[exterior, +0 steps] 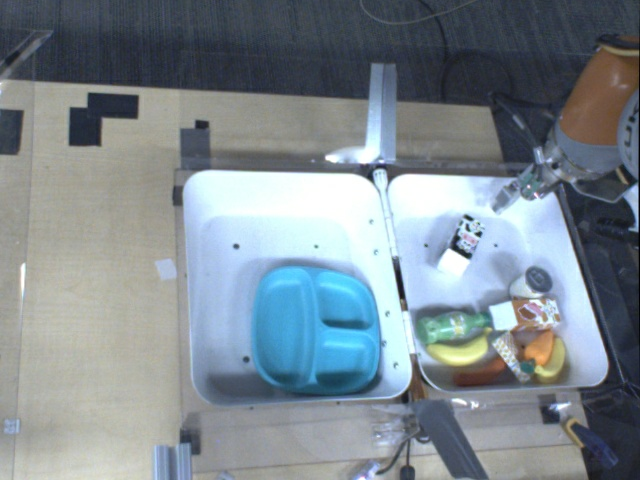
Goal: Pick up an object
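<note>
My gripper (508,195) hangs over the far right corner of the right bin (415,200), its fingers pointing down-left with nothing between them. A small black-and-white carton (462,242) lies in the middle of that bin, below and left of the gripper. Along the bin's near edge sit a green bottle (453,324), a yellow banana (461,350), an orange-and-white juice pack (535,314), a dark round cap (539,279) and other toy food packed together.
The left bin (215,208) holds a blue divided plate (318,328) near its front right. A metal post (382,113) stands behind the wall between the bins. Cables run along the dark floor at the back.
</note>
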Action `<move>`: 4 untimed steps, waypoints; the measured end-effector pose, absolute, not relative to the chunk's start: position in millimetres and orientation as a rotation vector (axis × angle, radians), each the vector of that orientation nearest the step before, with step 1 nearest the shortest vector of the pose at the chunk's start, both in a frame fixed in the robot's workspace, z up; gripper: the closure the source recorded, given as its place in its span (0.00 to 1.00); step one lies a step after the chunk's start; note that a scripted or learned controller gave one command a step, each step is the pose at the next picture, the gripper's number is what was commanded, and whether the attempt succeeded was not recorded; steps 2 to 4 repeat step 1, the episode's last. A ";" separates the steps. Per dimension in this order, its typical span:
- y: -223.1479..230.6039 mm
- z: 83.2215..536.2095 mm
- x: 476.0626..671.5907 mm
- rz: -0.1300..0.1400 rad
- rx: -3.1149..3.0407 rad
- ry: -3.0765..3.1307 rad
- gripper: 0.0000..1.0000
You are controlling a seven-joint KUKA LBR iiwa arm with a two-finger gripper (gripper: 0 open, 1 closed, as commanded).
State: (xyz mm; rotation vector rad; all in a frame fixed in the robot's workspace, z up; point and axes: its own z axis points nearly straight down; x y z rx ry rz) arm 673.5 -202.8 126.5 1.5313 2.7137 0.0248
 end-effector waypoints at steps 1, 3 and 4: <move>-177.7 227.1 671.4 0.005 1.380 2.809 1.00; -177.7 227.1 671.4 0.005 1.380 2.809 1.00; -177.7 227.1 671.4 0.005 1.380 2.809 1.00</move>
